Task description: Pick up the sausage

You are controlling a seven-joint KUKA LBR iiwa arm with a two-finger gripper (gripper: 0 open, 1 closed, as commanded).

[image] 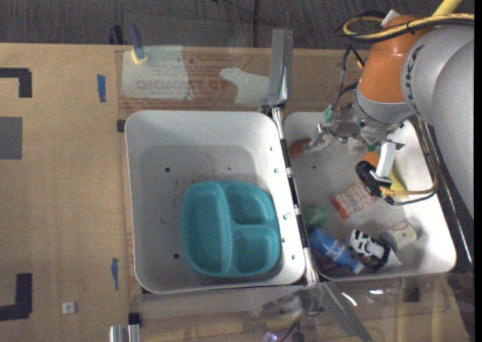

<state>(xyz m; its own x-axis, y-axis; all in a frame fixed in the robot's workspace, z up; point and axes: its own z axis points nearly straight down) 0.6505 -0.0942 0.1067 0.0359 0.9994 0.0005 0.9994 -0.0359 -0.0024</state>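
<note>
The arm (422,62) reaches in from the right, its wrist hanging over the far half of the right bin (444,254). The left bin (151,145) carries a teal tray (230,229) set toward its near edge, well out of the way.

In the right bin the small things crowd together: a blue item (329,246) and a black-and-white toy (370,246) along the near edge, a green bit (316,216) against the left wall, an orange-and-white packet (352,199) mid-bin. The sausage (298,148) looks to be the small reddish piece in the far left corner, tight against the wall.

The gripper (337,131) sits just beside it, low under the wrist; I cannot tell how it is set.

The corner is the main risk: a finger may strike the wall or rim before it gets round the sausage, or nudge it harder into the corner. It is small and likely round, so an off-centre pinch could squirt it free. The cable (399,196) trailing over the bin could also drag the packet.
</note>
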